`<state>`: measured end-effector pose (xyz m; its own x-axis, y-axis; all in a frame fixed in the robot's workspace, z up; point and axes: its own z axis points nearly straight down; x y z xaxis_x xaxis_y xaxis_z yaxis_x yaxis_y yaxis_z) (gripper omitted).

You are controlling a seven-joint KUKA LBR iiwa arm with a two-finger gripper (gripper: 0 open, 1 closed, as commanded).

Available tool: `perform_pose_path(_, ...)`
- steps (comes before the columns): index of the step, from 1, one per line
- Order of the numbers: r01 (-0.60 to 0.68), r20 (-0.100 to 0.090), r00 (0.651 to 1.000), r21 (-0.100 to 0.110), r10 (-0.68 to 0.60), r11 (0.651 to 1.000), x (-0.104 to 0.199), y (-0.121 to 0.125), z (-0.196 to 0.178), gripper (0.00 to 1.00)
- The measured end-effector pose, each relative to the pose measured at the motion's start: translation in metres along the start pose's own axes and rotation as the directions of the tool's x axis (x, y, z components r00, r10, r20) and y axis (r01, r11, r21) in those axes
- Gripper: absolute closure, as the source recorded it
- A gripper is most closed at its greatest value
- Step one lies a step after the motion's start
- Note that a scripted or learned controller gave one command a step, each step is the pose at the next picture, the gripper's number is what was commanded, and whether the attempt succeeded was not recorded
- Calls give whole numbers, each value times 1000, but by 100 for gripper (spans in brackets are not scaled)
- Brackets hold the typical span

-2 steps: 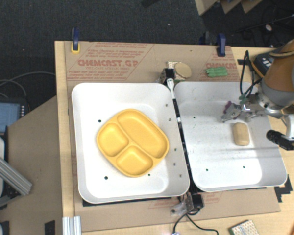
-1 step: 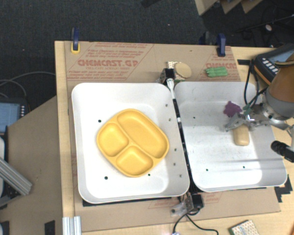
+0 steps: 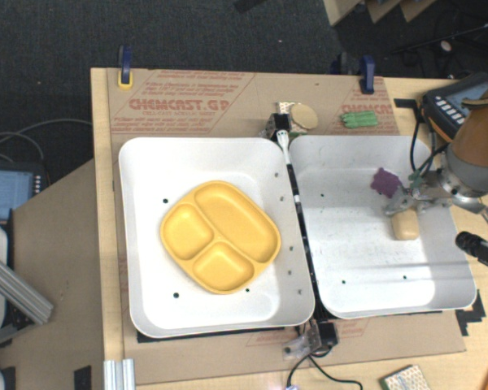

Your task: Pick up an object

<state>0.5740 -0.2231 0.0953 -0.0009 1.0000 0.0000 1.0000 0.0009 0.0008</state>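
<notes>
A small purple object (image 3: 383, 182) lies in the right bin (image 3: 350, 250), near its far right part. Just in front of it rests a tan block (image 3: 405, 227). My gripper (image 3: 407, 202) hangs low over the right bin between these two, right above the tan block and close beside the purple object. The grey arm with its orange band (image 3: 476, 140) reaches in from the right edge. A yellow divided plate (image 3: 219, 236) fills the middle of the left bin (image 3: 146, 177).
A green object (image 3: 359, 119) and a round tan disc (image 3: 305, 118) lie on the cardboard behind the bins. Blue clamps (image 3: 367, 75) hold the board's back edge. A black part (image 3: 477, 246) juts in at the right bin's right side.
</notes>
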Motion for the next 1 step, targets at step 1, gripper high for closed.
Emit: perform_pose_path(1,7,-2,1000,-5,-7,1000,96,-26,-98,100)
